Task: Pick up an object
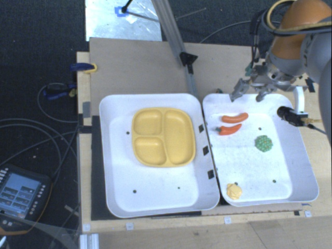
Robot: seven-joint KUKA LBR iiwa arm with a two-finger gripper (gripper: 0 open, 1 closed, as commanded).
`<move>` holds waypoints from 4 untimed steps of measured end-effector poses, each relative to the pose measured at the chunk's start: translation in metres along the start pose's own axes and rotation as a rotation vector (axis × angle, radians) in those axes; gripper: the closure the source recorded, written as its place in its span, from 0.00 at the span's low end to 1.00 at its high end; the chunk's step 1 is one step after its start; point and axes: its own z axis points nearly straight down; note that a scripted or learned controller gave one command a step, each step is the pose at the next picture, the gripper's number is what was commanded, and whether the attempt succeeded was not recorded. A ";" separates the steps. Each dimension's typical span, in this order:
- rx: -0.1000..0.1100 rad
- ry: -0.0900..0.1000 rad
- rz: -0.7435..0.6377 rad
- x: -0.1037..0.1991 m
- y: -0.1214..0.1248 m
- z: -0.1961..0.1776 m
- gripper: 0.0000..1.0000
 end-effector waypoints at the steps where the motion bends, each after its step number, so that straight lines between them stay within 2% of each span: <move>1: 0.000 -0.001 -0.001 0.000 0.000 0.000 0.00; 2: 0.005 0.000 0.006 -0.003 -0.010 0.055 0.00; 3: -0.012 -0.005 0.005 -0.005 -0.006 0.099 0.00; 4: -0.020 -0.006 0.005 -0.005 -0.003 0.084 1.00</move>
